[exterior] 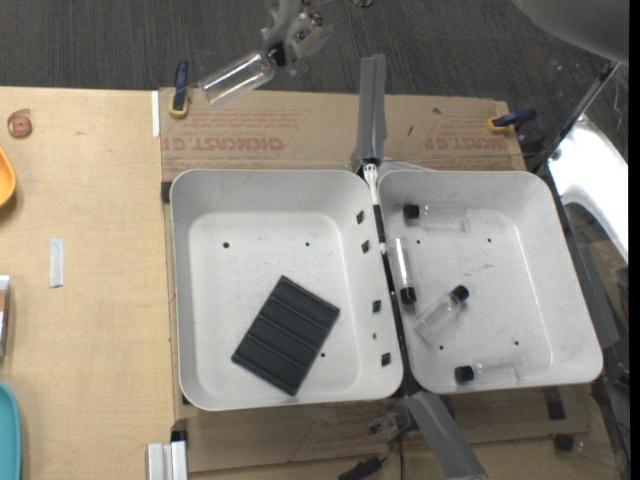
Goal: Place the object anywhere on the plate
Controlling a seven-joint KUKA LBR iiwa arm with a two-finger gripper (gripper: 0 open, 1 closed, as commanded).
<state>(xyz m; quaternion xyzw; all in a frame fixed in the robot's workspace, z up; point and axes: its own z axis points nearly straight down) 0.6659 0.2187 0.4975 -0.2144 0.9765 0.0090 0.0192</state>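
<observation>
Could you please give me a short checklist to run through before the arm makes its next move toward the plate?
1. Vial between the fingers of the gripper: ok, it sticks out to the left.
2. Gripper above the dark plate: not ok, it hangs past the far edge of the left bin.
3. Plate lying flat and bare in the left bin: ok.
4. Firmness of the grip: cannot tell.
5. Other vials away from the plate: ok, they lie in the right bin.
</observation>
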